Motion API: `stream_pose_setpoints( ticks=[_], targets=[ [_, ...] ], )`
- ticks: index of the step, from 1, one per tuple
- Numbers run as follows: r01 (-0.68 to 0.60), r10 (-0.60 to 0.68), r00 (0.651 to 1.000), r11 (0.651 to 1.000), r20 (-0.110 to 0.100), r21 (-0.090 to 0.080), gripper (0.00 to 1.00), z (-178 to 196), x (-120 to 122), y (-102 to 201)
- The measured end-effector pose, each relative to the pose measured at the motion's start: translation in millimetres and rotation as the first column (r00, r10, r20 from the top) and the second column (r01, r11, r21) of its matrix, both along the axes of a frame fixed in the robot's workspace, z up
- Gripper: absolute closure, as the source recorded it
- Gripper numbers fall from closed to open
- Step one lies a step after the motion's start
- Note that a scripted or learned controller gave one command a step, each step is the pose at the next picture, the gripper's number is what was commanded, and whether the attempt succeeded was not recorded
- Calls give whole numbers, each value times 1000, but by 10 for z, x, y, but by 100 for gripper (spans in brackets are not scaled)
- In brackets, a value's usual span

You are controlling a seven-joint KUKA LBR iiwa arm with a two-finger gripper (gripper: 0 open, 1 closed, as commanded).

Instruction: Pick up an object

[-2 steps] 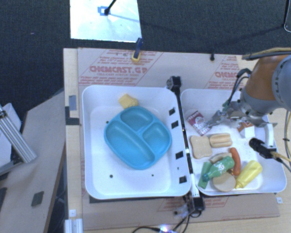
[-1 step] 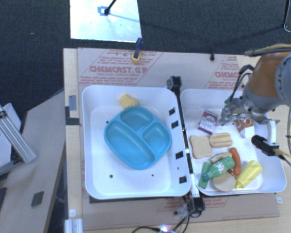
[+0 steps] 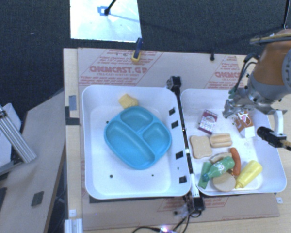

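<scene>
1. Dark carpet around the bench, cardboard sheet under two white bins; the left bin (image 3: pixel 94 178) holds a blue divided plate (image 3: pixel 137 137) and a small yellow piece (image 3: pixel 128 100) near its far edge. I'm watching the right bin (image 3: pixel 276 181), where all the pickable clutter sits.

2. The gripper (image 3: pixel 234 106) hangs over the far right part of that bin. From this angle I cannot tell how the claw stands, and nothing I see proves it has anything.

3. Nearest candidate, I'd say, is the brown-and-white packet (image 3: pixel 243 123), just beside the gripper toward the front. The red packet (image 3: pixel 208 121) lies a little to the left.

4. Risk one: the packet looks flat and light. A descent slightly off could push it aside or pin it against the floor of the bin.

5. Risk two: it sits near the right wall, beside a black part of the arm (image 3: pixel 270 136). A closing grasp there may catch the wall.

6. Risk three: if the arm drifts forward, the heap of bread slice (image 3: pixel 200 146), bun (image 3: pixel 220 140), green bottle (image 3: pixel 217 168) and yellow bottle (image 3: pixel 248 174) is touching and crowded; I'd expect a two-item snag or a slip.
</scene>
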State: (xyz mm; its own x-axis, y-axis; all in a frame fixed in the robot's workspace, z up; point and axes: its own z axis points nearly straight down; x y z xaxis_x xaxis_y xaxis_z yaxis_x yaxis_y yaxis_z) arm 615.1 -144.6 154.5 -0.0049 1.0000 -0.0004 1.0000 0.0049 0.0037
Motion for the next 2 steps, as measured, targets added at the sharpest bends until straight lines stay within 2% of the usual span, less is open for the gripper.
stream_pose_setpoints(
  ticks=[1,2],
  targets=[
    [-1,1,1000,1000,4,-1,100,537,115,36],
    [-1,1,1000,1000,0,0,100,711,126,37]
  ],
)
